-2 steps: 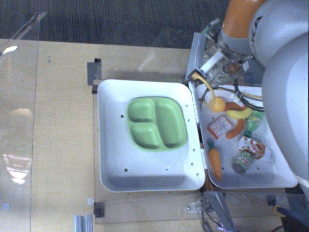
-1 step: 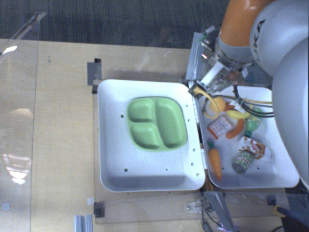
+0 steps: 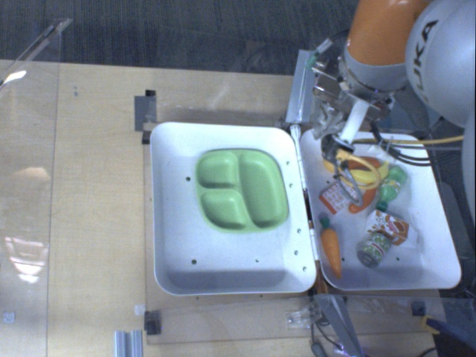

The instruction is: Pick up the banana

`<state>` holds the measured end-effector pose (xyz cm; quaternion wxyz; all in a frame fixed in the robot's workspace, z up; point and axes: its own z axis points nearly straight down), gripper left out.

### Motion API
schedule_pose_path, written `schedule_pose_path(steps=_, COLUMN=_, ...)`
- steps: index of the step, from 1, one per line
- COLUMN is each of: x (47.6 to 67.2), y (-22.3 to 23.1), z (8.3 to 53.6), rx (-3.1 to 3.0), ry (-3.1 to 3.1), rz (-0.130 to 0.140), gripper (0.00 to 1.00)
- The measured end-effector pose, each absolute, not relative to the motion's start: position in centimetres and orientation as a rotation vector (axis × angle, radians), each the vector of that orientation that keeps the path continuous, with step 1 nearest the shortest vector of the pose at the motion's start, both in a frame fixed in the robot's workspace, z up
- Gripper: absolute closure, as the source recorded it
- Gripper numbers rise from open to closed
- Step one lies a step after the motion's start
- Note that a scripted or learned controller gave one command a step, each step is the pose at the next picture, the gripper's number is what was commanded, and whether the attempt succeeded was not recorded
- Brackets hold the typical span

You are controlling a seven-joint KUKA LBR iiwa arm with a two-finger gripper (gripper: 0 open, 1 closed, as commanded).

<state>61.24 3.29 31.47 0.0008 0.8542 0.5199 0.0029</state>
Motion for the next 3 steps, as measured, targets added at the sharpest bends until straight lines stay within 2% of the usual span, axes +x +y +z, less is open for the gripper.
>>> schedule_pose_path(steps=1, x=57.1, y=1.6, z=36.0, rx=2.281, ry=2.154, rz=0.010, gripper=1.00)
schedule_pose_path(steps=2, x=53.7, y=0.7, z=30.1, rx=2.125, ry=2.310, rz=0.007, gripper=1.00)
schedule_pose_path(steps=3, x=52.2, y=-7.1, z=35.0, rx=1.824, ry=2.547, rz=0.008, gripper=1.00)
